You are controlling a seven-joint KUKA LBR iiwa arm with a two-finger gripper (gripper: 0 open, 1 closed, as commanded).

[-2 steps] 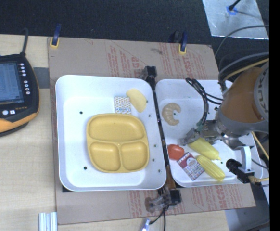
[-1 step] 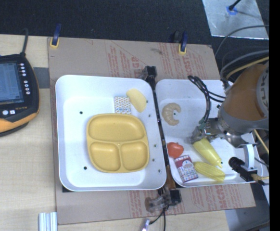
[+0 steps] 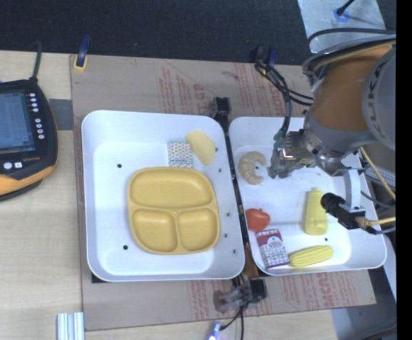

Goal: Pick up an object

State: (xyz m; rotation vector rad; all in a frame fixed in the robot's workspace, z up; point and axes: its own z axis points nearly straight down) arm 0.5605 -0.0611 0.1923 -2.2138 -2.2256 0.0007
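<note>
My gripper [image 3: 279,166] hangs low in the right bin [image 3: 291,129], just right of a pale curled shrimp-like piece [image 3: 251,168]. Nothing shows between its tips. Lower in that bin lie a red tomato-like piece [image 3: 258,218], a small red-and-white box [image 3: 271,247], a corn cob [image 3: 311,256] and a yellow bottle [image 3: 314,212]. The left bin [image 3: 103,190] holds a yellow divided tray [image 3: 172,209], a pale yellow wedge [image 3: 201,146] and a small patterned packet [image 3: 180,154].
A teach pendant with an orange case [image 3: 11,139] lies on the bench at the far left. Cables [image 3: 280,83] run over the right bin's back edge. A black clamp [image 3: 222,108] sits between the bins at the back.
</note>
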